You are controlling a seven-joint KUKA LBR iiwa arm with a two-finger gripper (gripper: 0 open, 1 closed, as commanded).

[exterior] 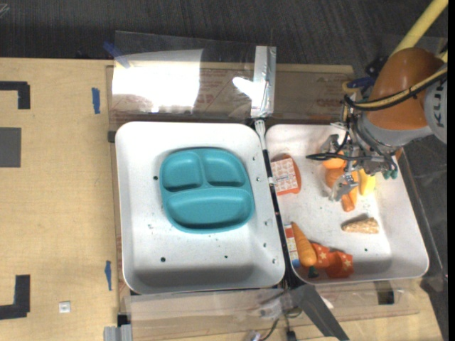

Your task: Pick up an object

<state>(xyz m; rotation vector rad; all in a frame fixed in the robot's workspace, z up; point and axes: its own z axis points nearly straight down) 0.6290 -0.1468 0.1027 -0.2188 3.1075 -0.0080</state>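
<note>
Gripper (348, 176) sat low in right bin (405, 222), over orange and yellow toys (340, 175) near its back; finger state unclear. Carrot (304, 244) lay by front-left corner.

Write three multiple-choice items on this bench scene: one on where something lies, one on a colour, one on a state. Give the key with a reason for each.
1. Where does the divided plate lie?
A. In the left bin
B. In the right bin
C. On the wooden bench outside both bins

2. What colour is the divided plate?
A. Red
B. Teal
C. Yellow

3. Where is the gripper at this moment?
A. Over the left bin
B. Outside both bins, over the bench
C. Low in the right bin, among the orange and yellow pieces

Key:
1. A, since the plate sits in the middle of the left bin's white floor.
2. B, since its three compartments are all blue-green.
3. C, since the arm reaches in from the right and its tip is down among the small items near the right bin's upper part.
</note>
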